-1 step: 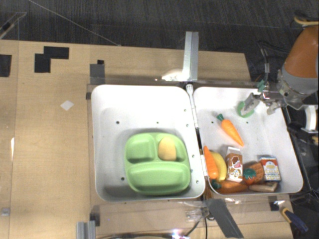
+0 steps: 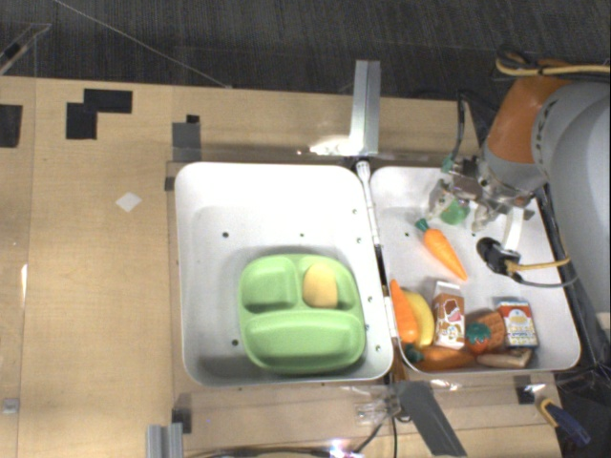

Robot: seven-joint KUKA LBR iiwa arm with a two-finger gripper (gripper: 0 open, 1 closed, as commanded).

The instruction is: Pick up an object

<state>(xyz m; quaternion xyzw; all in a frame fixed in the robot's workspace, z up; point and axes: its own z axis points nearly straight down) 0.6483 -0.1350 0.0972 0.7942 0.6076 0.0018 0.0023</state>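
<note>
I looked for print first. Two small cartons stood in the near end of the right bin (image 2: 401, 191): one (image 2: 449, 319) with a brown and red front, the other (image 2: 516, 323) with a red top over a white and blue panel. Both had printed faces, but the lettering was too small for me to read, and I could make out no brand.

The gripper (image 2: 470, 210) hung over the far end of that same bin, under the grey arm (image 2: 573, 160) with its orange band (image 2: 514, 122). From this slant I could not tell whether the claw was spread or pressed together, and I could not see anything pinched in it.

The carrot (image 2: 445, 252), the nearest thing for a pick, lay on the bin floor just below the gripper. It was tilted, with its green top towards the far left and its tip towards the near right. It lay apart from the heap at the near end.

In that heap a banana (image 2: 421, 314) lay against the left carton, with a long orange piece (image 2: 404, 315) between it and the bin wall. A round orange-red toy (image 2: 487, 330) sat between the two cartons. Another orange piece (image 2: 445, 357) and a tan one (image 2: 504, 358) lay along the near wall.

The left bin (image 2: 220, 208) held a green divided plate (image 2: 296, 340). A yellow fruit (image 2: 322, 285) sat in its far right compartment, well apart from the arm.
</note>
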